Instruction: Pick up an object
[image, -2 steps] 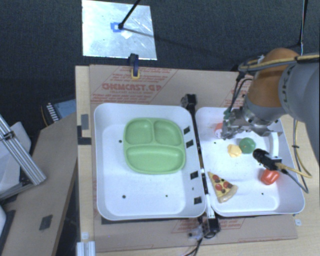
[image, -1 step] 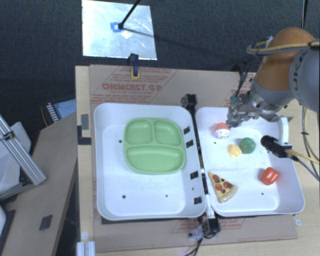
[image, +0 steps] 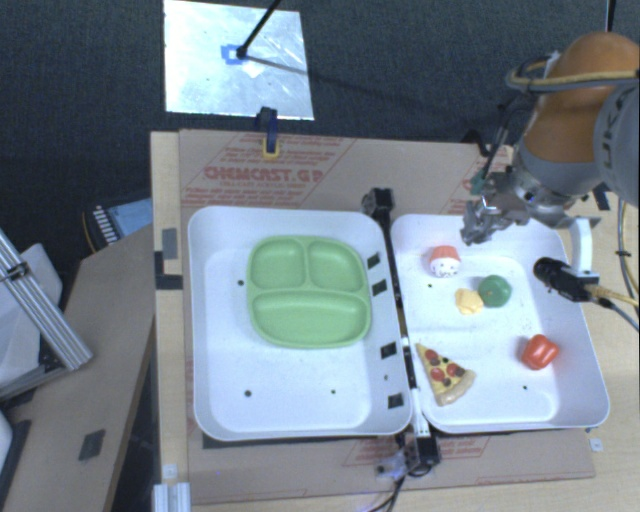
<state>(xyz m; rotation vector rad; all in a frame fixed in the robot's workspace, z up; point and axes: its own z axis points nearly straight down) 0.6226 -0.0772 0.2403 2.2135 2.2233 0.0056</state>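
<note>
Two shallow white bins sit side by side on the worktop (image: 170, 180). The left bin (image: 215, 390) holds one green divided plate (image: 307, 292). The right bin (image: 575, 395) holds five toy foods: one red-and-white mushroom-like piece (image: 444, 261), one yellow piece (image: 468, 301) touching one green round piece (image: 494, 291), one red pepper-like piece (image: 540, 351), and one pizza slice (image: 444, 373) near the divider. The gripper (image: 478, 226) hovers over the right bin's far edge, near the mushroom-like piece; I cannot tell how it is set.
</note>
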